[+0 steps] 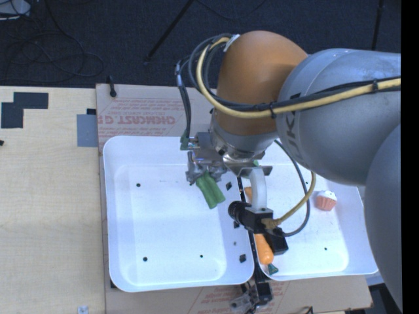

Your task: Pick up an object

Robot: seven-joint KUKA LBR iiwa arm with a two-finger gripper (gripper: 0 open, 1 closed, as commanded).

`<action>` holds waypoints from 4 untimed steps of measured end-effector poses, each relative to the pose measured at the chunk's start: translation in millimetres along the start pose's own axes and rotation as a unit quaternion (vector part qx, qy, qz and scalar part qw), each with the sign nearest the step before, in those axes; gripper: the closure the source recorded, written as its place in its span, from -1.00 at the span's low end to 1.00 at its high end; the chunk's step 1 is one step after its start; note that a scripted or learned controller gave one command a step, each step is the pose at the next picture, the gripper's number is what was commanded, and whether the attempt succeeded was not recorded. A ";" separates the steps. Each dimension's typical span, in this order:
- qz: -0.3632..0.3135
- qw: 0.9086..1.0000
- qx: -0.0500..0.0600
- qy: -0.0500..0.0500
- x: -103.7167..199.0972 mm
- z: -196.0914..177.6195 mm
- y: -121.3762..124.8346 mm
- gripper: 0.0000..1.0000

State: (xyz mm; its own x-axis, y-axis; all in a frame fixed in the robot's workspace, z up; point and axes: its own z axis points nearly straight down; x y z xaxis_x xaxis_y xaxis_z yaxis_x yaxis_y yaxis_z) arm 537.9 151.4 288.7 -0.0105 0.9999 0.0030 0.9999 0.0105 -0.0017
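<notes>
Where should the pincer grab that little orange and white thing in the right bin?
Probably straight down from above, closing across the body of the orange and white object. It sits alone on the right bin's floor, clear of the walls, so both sides look free. Its finer shape is too small to tell.

Bulky grey arm [340, 116] hides much of the right shallow white plastic bin [340, 257]; its orange band [252, 67] conceals the far rim. Gripper [208, 175] finger spacing indiscernible. Small orange carrot-shaped object [264, 248] partly covered.
</notes>
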 end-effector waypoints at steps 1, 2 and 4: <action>0.003 1.000 -0.003 0.000 1.5 -93.0 -52.0 1.00; 0.000 1.000 0.002 -0.003 2.3 -96.5 -51.1 1.00; 0.000 1.000 0.000 -0.001 -4.5 -192.7 -53.5 1.00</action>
State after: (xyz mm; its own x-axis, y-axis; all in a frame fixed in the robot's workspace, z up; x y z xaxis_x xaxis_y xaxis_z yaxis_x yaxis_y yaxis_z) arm 484.8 145.8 481.5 -0.0099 1.0000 0.0013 0.9999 0.0099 -0.0020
